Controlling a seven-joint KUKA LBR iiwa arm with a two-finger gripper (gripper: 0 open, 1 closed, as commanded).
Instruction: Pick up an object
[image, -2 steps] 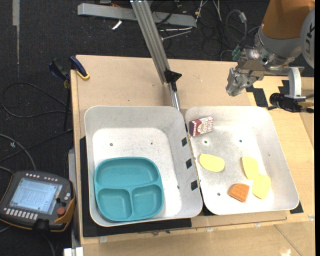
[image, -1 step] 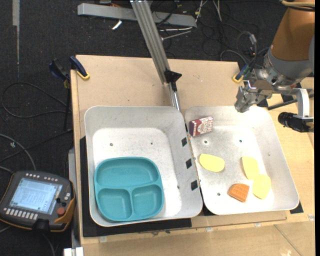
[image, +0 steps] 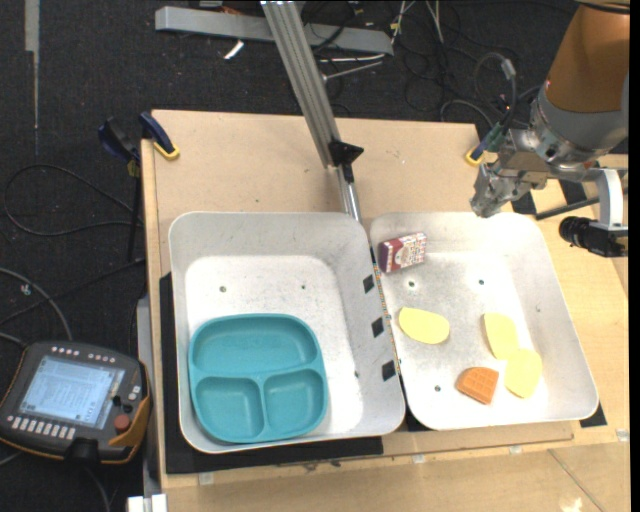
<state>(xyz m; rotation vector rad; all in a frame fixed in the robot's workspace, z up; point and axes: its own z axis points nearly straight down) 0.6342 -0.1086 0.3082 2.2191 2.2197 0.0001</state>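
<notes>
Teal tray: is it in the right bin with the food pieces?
No, the teal tray lies in the left bin, while the yellow and orange pieces lie in the right bin.

No legible text. Small carton (image: 402, 252): printed face blurred. Pendant (image: 70, 400) screen: unreadable.

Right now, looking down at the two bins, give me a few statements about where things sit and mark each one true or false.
1. The teal tray lies in the left bin. True.
2. The small carton sits in the left bin. False: it is in the right bin, near its upper left corner.
3. The orange piece lies in the right bin, near its front edge. True.
4. The end effector grips a yellow piece. False: it hangs at the right bin's far rim, and all yellow pieces lie on the bin floor.
</notes>
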